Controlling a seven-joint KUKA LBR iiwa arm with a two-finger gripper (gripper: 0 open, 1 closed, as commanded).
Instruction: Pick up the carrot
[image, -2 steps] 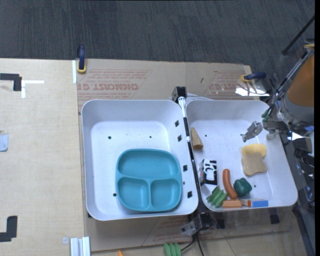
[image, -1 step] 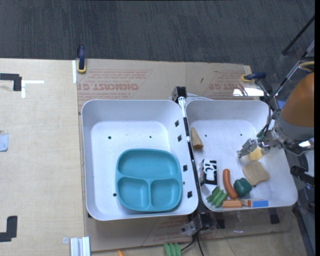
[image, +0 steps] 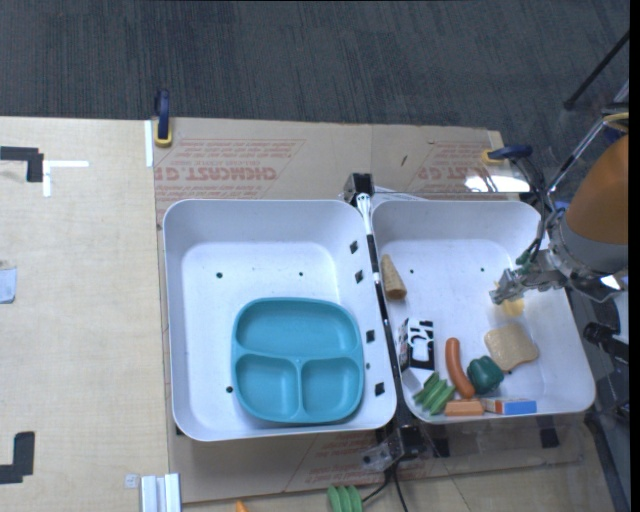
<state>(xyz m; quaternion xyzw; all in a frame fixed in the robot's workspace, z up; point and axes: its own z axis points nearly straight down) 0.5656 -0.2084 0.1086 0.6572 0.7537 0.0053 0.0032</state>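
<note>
From above, two white bins sit side by side on a cardboard sheet, and the left bin (image: 190, 300) holds a teal divided plate (image: 298, 360) in its lower half. The right bin (image: 450, 235) carries all the small items, crowded toward its lower edge. A tan bread-like piece (image: 392, 277) lies against the bin's left wall, and a black-and-white printed packet (image: 418, 343) rests below it. A reddish sausage (image: 458, 365) lies slanted at the centre, with a dark green rounded item (image: 484, 374) touching its right side and a slice of toast (image: 512, 347) just beyond that. A bunch of green pods (image: 433, 392) sits at the lower left of the cluster. The carrot (image: 463, 407) is a short orange stub lying flat along the bin's lower wall, hemmed between the green pods on its left and a small blue-and-white block (image: 515, 406) on its right, with the sausage's lower end just above it. The gripper (image: 505, 290) hangs over the right side of this bin, above the toast and well apart from the carrot; whether its fingers are spread or closed cannot be told.
</note>
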